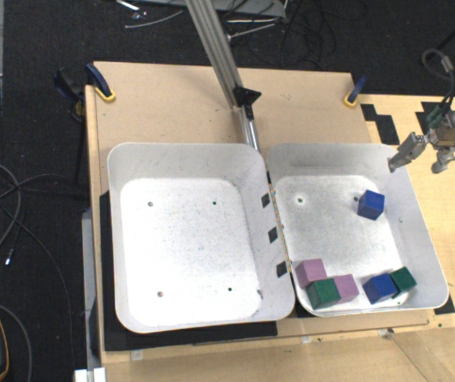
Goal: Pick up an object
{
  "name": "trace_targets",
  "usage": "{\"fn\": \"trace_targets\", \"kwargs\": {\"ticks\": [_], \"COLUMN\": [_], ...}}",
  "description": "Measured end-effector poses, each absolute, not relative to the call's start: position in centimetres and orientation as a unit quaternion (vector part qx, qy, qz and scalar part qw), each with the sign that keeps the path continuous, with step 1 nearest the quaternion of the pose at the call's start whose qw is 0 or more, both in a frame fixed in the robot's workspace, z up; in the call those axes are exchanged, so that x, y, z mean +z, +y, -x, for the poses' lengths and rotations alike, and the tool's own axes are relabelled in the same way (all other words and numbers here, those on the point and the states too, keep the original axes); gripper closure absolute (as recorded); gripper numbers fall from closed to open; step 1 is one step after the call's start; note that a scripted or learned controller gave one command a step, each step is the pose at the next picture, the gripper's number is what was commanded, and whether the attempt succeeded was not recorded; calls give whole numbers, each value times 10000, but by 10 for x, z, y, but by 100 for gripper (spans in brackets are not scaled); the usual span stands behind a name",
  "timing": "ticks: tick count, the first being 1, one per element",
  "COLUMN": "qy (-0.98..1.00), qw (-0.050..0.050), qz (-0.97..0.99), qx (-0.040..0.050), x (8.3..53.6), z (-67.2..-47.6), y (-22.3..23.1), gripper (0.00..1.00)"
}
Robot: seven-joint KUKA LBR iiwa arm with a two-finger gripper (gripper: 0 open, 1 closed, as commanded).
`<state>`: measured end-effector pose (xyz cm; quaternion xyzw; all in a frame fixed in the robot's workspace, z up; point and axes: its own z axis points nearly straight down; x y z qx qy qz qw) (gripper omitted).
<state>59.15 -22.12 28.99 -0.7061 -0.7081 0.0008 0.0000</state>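
Note:
A blue block (pixel 371 204) lies alone in the upper right part of the right bin (pixel 331 146). Along that bin's near edge sit a pink block (pixel 310 270), a dark green block (pixel 322 294), a second pink block (pixel 345 286), a second blue block (pixel 380 287) and a smaller green block (pixel 404 279). My gripper (pixel 425 157) hovers at the far right, above the right bin's upper right rim, up and to the right of the lone blue block. Its fingers (pixel 406 151) are spread open with nothing between them.
The left bin (pixel 116 213) adjoins the right one along a central ridge with black tabs. A slanted metal pole (pixel 214 42) comes down to the bins' back junction. Clamps (pixel 100 84) grip the wooden bench's back corners. Cables lie on the floor at left.

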Motion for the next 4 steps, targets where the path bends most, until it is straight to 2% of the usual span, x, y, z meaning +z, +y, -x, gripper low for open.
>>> {"fn": "trace_targets", "kwargs": {"ticks": [1, 2, 3, 4], "qy": [-7071, -7082, -7080, -7105], "qw": [35, -5, -19, -19], "qz": [7071, 7060, 7062, 7036], "qx": [21, -4, -2, -33], "x": [180, 94, 106, 171], "z": [-590, -613, -613, -618], "y": [-219, -224, -224, -134], "gripper": [0, 0, 100, 100]}}
